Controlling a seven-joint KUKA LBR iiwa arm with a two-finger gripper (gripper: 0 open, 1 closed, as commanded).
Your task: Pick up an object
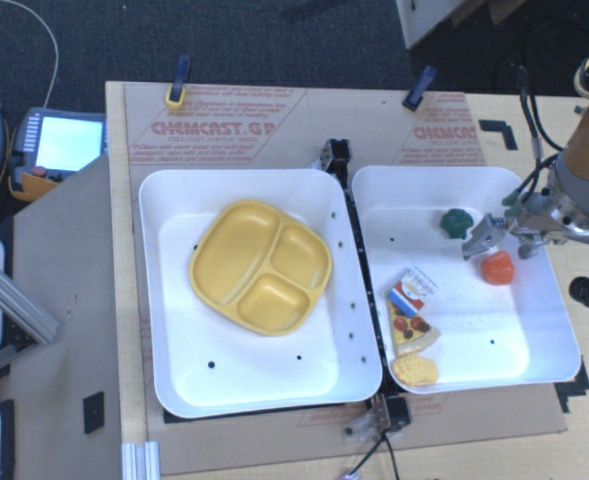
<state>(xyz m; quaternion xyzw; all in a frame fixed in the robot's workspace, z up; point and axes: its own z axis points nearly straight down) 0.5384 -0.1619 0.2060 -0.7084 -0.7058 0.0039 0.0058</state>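
1. Tomato-red small round plastic object sits on the floor of the right white bin, at that bin's far right side, and it looks like the target of this attempt.

2. Gripper hangs right over it, just above and touching distance from the red piece as seen from here; one grey finger juts out to the left of the red object. Nothing shows between the fingers, so no grasp yet. Open or clenched? I cannot tell from this angle.

3. Still in the right white bin: a small dark green rounded object just left of the gripper, and toward the bin's near-left corner a small printed packet with red and blue markings, a yellow wedge-shaped toy slice with red dots and a flat pale yellow disc.

4. Left of the right white bin, across the dividing rims, the left white bin carries a yellow three-compartment plastic plate.

5. Progress, as I read it: approach done, arm in position over the red piece. Left to do: descend or close on it, secure it, lift it clear of the bin floor. The pick itself has not happened.
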